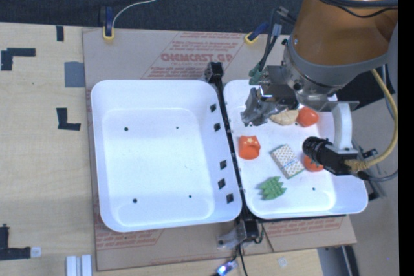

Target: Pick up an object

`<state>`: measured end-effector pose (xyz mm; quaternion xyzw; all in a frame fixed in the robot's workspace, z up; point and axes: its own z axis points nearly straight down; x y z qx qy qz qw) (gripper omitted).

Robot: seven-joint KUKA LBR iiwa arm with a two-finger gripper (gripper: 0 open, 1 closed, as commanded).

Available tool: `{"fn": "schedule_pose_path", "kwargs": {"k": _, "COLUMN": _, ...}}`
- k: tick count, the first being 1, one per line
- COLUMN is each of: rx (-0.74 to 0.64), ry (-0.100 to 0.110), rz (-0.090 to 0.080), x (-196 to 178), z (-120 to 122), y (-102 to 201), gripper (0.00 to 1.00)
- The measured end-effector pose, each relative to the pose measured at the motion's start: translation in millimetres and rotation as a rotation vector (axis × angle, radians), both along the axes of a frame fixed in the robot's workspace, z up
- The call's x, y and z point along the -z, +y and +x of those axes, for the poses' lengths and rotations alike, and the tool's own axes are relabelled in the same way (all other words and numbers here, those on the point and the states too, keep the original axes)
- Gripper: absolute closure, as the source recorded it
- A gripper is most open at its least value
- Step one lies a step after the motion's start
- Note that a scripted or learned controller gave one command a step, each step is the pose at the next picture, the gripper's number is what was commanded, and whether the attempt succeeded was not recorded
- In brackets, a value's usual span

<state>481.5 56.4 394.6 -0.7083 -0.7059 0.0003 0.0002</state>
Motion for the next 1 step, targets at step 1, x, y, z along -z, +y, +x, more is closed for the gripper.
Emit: {"fn": "schedule_pose_path", "kwargs": {"k": 1, "rx": -0.009, "ry": -0.003, "rz": 0.001, "x": -35.4, "z": 2.3, "y": 46.6, "gripper": 1.00}}
